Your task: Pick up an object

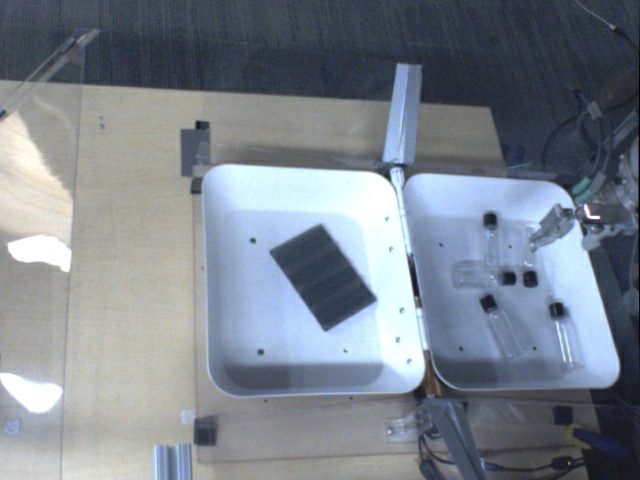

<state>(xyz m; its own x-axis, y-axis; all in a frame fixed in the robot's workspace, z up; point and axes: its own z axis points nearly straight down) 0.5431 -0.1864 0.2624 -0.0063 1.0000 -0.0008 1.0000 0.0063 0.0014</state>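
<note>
A dark grey ribbed rectangular pad (323, 276) lies tilted in the middle of the left bin (225, 268). Several clear vials with black caps lie in the right bin (440, 348): one upright-looking near the back (490, 234), one lying sideways in the middle (478, 273), one toward the front (503, 326) and one at the front right (563, 334). My gripper (552, 228) reaches in over the right bin's far right rim, above and to the right of the middle vials. Nothing shows held in it.
A grey metal post (403, 116) stands behind the seam between the bins. Cables and arm parts (605, 193) crowd the right edge. A small black block (197, 150) sits on the wooden bench behind the left bin.
</note>
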